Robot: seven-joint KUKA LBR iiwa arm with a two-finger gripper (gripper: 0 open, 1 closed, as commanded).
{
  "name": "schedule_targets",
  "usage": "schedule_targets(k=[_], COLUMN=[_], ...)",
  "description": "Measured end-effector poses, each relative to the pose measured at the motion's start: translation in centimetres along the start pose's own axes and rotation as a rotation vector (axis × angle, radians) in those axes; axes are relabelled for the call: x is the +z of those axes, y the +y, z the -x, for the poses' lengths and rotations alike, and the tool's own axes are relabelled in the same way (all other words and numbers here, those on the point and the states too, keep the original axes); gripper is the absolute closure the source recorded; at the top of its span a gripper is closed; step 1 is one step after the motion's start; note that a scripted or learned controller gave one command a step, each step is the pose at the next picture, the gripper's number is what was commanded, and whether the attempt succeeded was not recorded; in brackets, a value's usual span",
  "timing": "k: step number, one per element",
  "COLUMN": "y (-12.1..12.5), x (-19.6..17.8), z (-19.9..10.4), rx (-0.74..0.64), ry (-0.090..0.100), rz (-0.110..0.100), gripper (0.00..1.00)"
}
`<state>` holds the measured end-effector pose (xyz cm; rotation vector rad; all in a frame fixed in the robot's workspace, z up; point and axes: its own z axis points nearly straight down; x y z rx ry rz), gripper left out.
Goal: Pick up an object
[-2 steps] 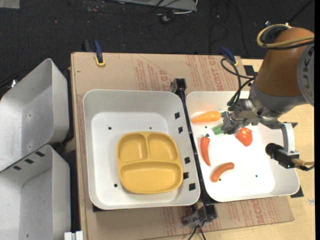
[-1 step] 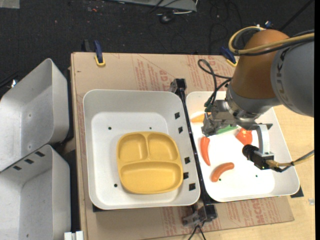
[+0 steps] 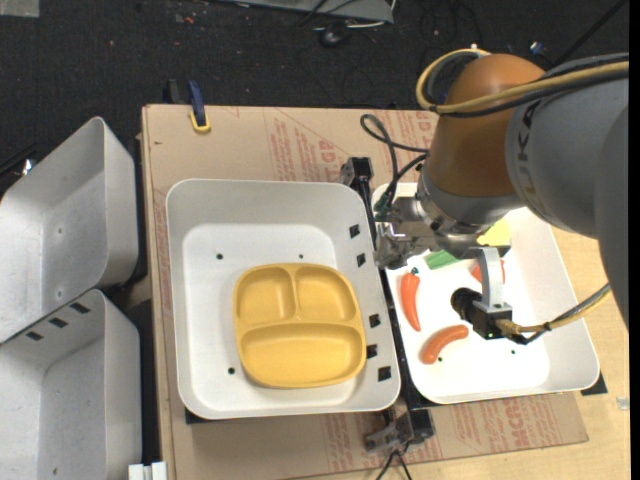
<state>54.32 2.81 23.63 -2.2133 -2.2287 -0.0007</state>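
Note:
In the right bin (image 3: 520,368) lie a red-orange chili-shaped piece (image 3: 410,299) by the left wall and an orange sausage-shaped piece (image 3: 443,343) nearer the front. A small green piece (image 3: 440,260) and a yellow piece (image 3: 496,233) peek out from under the arm. My gripper (image 3: 403,238) hangs low over the bin's back left part, just above the chili-shaped piece and beside the green one. The wrist hides what lies directly under it.
The left bin (image 3: 200,268) holds a yellow divided plate (image 3: 298,324). The bulky grey and orange arm (image 3: 500,128) covers the back of the right bin. Two more white bins (image 3: 60,268) stand off the bench at the left.

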Motion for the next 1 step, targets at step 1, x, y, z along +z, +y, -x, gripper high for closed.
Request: schedule_targets(k=[1], y=[0.94], x=[1.01], z=[-4.86], rx=[-0.001], ry=[0.0], rz=[0.0], gripper=[1.0])
